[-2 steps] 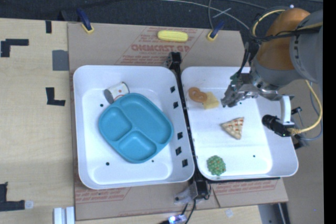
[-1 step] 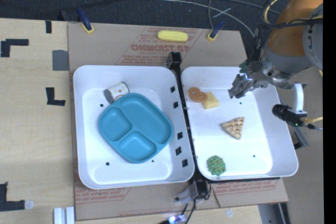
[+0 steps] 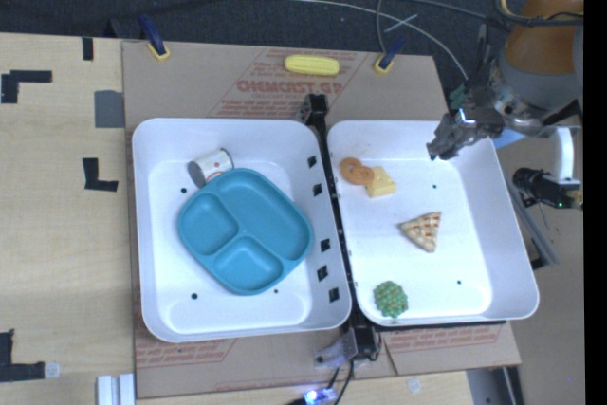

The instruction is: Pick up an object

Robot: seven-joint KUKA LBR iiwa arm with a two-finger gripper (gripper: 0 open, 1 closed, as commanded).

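Over the right bin's (image 3: pixel 493 299) far right corner hangs the gripper (image 3: pixel 444 145); whether its fingers are spread or pressed together I cannot tell. Inside that bin lie a small doughnut (image 3: pixel 355 171) touching a yellow block (image 3: pixel 381 183), a pizza slice (image 3: pixel 421 230) and a broccoli floret (image 3: pixel 390 298). The left bin (image 3: pixel 152 299) holds a blue divided plate (image 3: pixel 245 230) and a tipped cup (image 3: pixel 211 166)

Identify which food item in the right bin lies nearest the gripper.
The yellow cheese block, touching the pretzel, sits closest to the gripper; pizza slice and broccoli lie farther.
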